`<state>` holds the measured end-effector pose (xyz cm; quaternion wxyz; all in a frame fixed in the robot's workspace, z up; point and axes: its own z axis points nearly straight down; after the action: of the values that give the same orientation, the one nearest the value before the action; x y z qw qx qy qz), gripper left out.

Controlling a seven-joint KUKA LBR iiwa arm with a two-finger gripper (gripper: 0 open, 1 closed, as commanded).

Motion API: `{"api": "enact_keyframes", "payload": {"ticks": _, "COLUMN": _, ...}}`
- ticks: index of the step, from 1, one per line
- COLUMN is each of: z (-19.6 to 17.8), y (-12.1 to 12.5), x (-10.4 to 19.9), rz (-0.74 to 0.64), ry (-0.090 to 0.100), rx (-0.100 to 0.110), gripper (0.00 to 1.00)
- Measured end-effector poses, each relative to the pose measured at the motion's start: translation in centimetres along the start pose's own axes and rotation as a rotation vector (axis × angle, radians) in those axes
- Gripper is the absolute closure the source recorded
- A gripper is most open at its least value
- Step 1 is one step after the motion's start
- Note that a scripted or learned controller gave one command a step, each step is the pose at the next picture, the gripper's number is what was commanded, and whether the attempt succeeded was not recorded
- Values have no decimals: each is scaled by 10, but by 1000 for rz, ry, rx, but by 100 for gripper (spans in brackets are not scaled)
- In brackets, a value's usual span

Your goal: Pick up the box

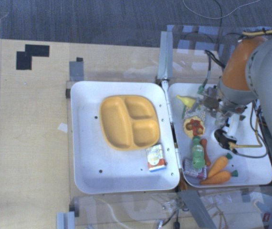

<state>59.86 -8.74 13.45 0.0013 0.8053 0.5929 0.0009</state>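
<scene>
The box (156, 157) is small, white with red and orange print. It lies in the left bin (86, 171) near the front right corner, just in front of the yellow divided plate (129, 120). My gripper (205, 100) hangs over the back of the right bin (255, 173), well to the right of the box and apart from it. It is close to a yellow toy banana (186, 100) and a red and yellow toy food piece (193, 126).
The right bin also holds a green bottle (198, 155), two orange carrots (218, 165), a thin red stick (204, 147) and a small grey packet (188, 167). A raised divider (170, 123) separates the bins.
</scene>
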Motion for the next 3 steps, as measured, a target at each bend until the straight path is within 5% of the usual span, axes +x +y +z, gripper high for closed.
{"api": "enact_keyframes", "payload": {"ticks": 1, "z": -51, "y": -68, "x": 64, "rz": -104, "ry": 2, "rx": 0, "gripper": 0}}
{"api": "enact_keyframes", "payload": {"ticks": 2, "z": -50, "y": -136, "x": 60, "rz": 127, "ry": 1, "rx": 4, "gripper": 0}}
{"api": "enact_keyframes", "payload": {"ticks": 3, "z": -50, "y": -152, "x": 114, "rz": 376, "ry": 1, "rx": 3, "gripper": 0}}
